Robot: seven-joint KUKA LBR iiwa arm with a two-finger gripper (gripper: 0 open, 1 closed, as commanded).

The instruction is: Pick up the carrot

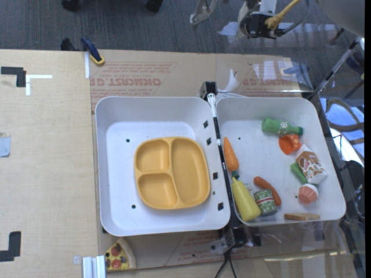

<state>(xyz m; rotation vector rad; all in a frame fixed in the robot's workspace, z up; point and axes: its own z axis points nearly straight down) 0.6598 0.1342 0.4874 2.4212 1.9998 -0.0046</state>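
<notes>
The carrot, orange with a slim tapered body, lies in the right bin close against its left wall, pointing along that wall. My gripper hangs high at the top of the camera view, beyond the far edge of both bins and well away from the carrot. Nothing is seen held in it.
Just below the carrot lies a yellow bottle, with a green can and a red sausage beside it. A green bottle, an orange piece and a white-and-red bottle lie further right. The left bin holds a yellow divided plate.
</notes>
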